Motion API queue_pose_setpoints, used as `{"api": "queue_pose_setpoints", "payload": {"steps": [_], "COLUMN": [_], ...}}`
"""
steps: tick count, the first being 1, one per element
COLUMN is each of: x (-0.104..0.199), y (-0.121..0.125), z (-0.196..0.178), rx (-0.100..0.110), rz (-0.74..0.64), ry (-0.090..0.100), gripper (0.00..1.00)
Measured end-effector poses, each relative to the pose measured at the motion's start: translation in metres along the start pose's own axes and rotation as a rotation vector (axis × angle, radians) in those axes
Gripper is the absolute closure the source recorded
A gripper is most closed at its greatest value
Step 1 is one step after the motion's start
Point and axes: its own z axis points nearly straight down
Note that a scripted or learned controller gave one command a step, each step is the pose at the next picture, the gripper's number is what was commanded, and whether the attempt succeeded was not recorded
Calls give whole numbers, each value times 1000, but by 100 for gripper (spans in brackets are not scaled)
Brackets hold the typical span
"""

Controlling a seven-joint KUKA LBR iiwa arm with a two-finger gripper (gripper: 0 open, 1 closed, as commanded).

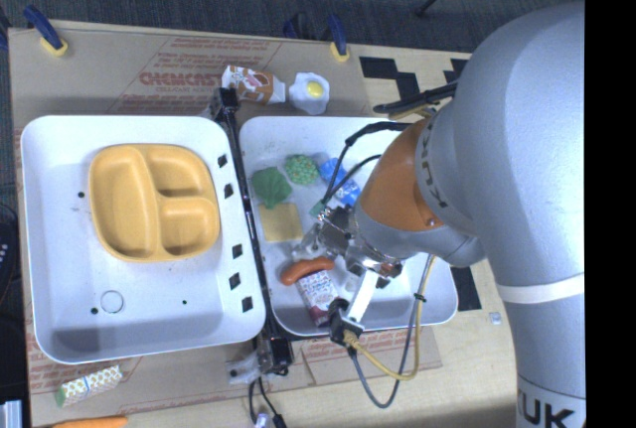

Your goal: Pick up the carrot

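An orange-red elongated piece (303,270), which looks like the carrot, lies in the right bin (437,302) near its front left. The gripper (336,247) hangs just above and to the right of this piece, at its right end. The grey wrist with the orange band (397,188) covers the middle of the bin. I cannot tell whether the gripper touches the piece. Another orange tip (89,422) shows at the bottom left edge, outside the bins.
The right bin also holds two green items (270,184) (301,168), a blue item (336,176), a yellow block (281,221) and a red-white packet (318,292). A yellow divided plate (154,198) sits in the left bin (60,317). A small carton (248,83) and an egg toy (310,92) lie behind the bins.
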Motion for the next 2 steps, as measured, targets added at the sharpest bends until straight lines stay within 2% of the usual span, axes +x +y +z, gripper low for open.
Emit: {"api": "queue_pose_setpoints", "payload": {"steps": [1,2], "x": [14,59], "y": [11,68], "z": [5,-96], "rx": [-2,-3], "rz": [261,331], "ry": [0,2], "gripper": [0,0]}}
